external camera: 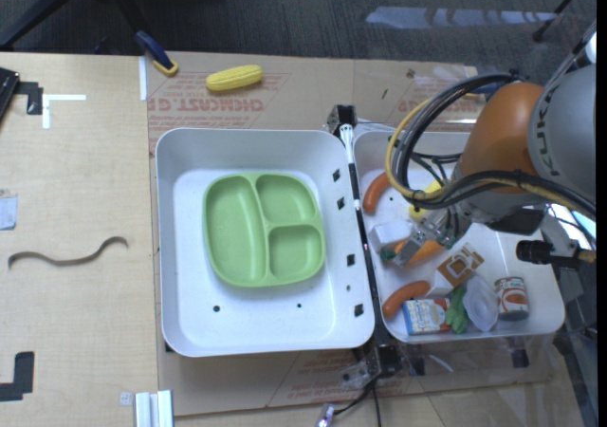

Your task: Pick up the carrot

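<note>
to my left sits the left white bin [171, 226] with a green divided plate [265, 229] lying flat inside it. above that bin, on the cardboard, a yellow corn cob [233, 79] lies near a blue-handled tool [156, 52]. a thin wavy cord [66, 255] rests on the wooden bench [66, 188]. in the right bin [545, 321] i see two orange-red sausages [376, 190] [404, 295], a small can [511, 296], a blue-edged carton [425, 314] and a brown cracker-like square [459, 266].

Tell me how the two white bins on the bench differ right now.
The left bin holds one thing, a green divided plate; the right bin is crowded with toy food, a carrot among it. The arm's gripper hangs over the right bin, not the left. Both bins are white and shallow.
</note>
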Robot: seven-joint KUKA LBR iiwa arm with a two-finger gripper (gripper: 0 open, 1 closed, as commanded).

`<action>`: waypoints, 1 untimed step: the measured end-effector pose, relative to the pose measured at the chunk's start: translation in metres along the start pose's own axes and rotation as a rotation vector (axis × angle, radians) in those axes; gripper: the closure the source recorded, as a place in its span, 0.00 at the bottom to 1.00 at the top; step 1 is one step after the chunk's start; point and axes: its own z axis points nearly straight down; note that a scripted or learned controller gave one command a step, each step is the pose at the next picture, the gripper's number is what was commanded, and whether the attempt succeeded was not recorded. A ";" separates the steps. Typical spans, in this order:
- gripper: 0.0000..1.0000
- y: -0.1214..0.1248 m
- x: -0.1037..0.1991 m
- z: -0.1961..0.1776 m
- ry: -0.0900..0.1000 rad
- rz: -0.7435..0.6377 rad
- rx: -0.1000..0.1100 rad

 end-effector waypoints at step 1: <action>1.00 0.001 -0.001 -0.009 -0.004 -0.003 0.000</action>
